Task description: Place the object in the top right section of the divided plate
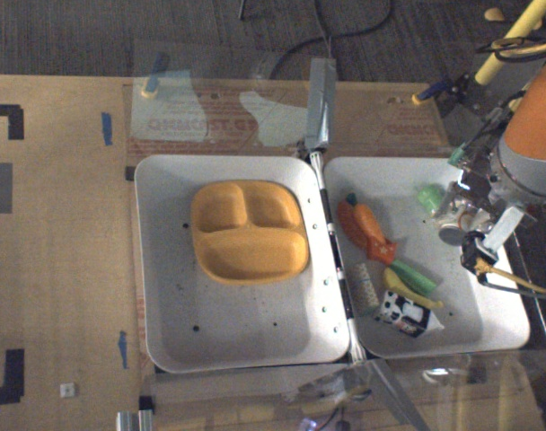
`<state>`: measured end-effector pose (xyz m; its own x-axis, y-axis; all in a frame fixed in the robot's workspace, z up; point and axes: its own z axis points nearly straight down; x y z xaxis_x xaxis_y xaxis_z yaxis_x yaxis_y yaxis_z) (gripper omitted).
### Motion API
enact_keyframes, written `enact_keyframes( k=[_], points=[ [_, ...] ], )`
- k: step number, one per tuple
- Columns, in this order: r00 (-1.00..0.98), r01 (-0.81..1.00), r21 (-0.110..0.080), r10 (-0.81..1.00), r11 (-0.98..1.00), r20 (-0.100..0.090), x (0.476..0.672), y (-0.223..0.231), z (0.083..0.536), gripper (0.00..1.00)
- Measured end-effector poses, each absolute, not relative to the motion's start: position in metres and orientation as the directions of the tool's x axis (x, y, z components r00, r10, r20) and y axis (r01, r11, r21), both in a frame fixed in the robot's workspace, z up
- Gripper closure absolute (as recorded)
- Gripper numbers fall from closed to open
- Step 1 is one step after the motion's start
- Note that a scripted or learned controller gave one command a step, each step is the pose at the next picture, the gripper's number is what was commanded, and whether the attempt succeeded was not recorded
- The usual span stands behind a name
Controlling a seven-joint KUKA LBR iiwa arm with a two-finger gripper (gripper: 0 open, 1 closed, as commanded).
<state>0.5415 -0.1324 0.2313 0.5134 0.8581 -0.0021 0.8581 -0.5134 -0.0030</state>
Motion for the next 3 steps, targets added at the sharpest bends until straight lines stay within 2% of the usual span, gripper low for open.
enact_keyframes(
  k=[1,2,3],
  points=[
    [0.362,0.932,-0.004,0.932,-0.362,0.0,0.532,-0.069,0.188,1.0],
    [0.163,0.987,0.001,0.987,-0.163,0.0,0.576,0.006,0.217,1.0],
    [-0.007,1.0,0.002,1.0,0.007,0.0,0.593,0.079,0.214,1.0]
  ],
)
